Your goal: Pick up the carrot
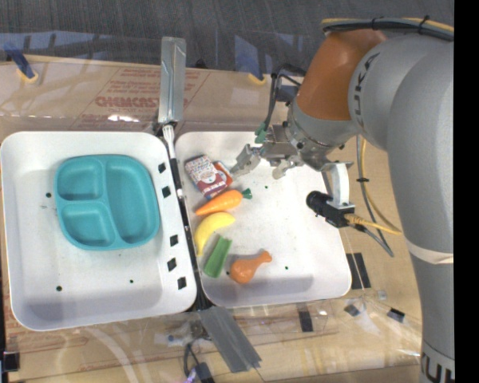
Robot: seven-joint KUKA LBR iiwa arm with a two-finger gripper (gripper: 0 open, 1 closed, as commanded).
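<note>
The carrot is orange with a small green tip and lies at a slant in the right bin, near its left wall. My gripper hovers up and to the right of the carrot, over the bin's back part. Its fingers are spread open with nothing between them. The left fingertip sits just right of a red and white carton, and there is a gap between the gripper and the carrot.
A yellow banana, a green piece and an orange drumstick toy lie below the carrot. The left bin holds a teal divided plate. A black fitting with cables hangs off the arm.
</note>
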